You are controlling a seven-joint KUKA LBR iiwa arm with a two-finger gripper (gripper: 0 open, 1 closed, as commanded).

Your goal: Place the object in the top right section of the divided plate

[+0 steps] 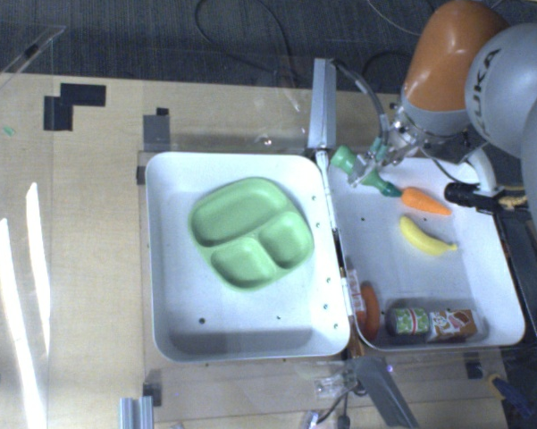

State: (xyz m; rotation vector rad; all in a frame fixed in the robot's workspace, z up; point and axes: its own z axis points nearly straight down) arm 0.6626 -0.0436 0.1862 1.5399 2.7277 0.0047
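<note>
A green divided plate [250, 231] lies in the left bin [174, 329], with one long section and two smaller ones. My gripper [373, 166] hangs low over the far left corner of the right bin [491, 302]. A small green object [343, 159] sits right at the gripper's left side, against the wall between the bins. I cannot tell whether it is held. An orange carrot [425, 201] with a green top lies just right of the gripper, and a yellow banana [426, 238] lies below the carrot.
A bottle with a red and green label [429, 322] lies along the near wall of the right bin. A reddish sausage [369, 305] rests beside it at the near left corner. The arm's orange band [447, 47] rises at the upper right.
</note>
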